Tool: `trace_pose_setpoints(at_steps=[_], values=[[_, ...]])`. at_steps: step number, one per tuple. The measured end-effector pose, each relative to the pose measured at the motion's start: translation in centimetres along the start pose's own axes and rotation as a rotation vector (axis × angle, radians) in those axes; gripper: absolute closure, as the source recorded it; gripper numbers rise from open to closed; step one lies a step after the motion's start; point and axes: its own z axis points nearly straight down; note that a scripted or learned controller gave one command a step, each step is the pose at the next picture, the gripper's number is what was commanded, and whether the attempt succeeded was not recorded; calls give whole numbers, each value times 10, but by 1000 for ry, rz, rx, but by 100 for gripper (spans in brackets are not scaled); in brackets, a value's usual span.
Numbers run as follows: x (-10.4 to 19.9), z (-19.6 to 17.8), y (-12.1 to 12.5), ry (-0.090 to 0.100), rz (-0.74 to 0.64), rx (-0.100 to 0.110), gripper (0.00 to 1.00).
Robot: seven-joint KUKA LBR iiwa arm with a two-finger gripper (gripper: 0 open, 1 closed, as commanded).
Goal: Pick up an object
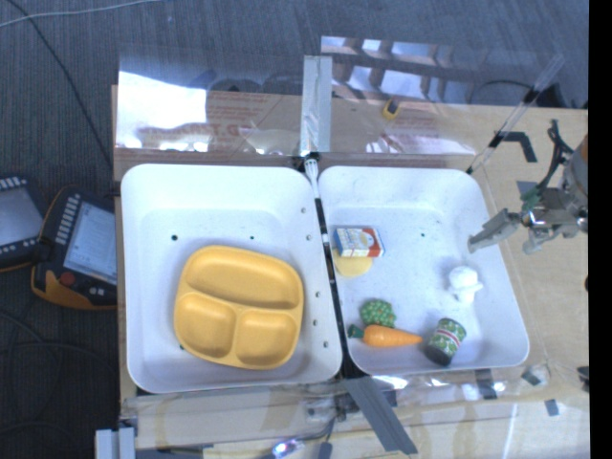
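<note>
- Nearest the bottom edge of the frame, in the right bin [497, 347], a little can [444, 340] lies tipped at the lower right, with a toy carrot [387, 336] just to its left, its long axis running almost level across the picture, tip pointing right toward the can.
- Just above the carrot's leafy end sits a green broccoli piece [377, 312], close enough that the two look to be touching.
- In the left bin [143, 256], a yellow divided tray [239, 306] takes up the lower middle.
- Farther up, a small white object [464, 278] rests alone at the right side of the right bin, the nearest thing to the arm.
- Against the divider, a small carton [358, 242] sits on top of a pale yellow disc [352, 263].
- At the right edge of the frame, the gripper [550, 220] hangs just outside the right bin's rim, holding nothing; I cannot tell how its tip is set.
- My guess is the white object is the easiest target: it lies down and to the left of the gripper, with open floor around it, while the carrot cluster is lower and more crowded.
</note>
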Motion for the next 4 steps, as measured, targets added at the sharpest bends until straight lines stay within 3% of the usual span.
trace_pose_setpoints(at_steps=[1, 2, 3, 4], values=[[11, 121, 13, 0, -150, -2, 0], [20, 104, 80, 0, -247, -2, 0], [77, 145, 154, -1, -327, -1, 0], [77, 138, 154, -3, -326, 2, 100]])
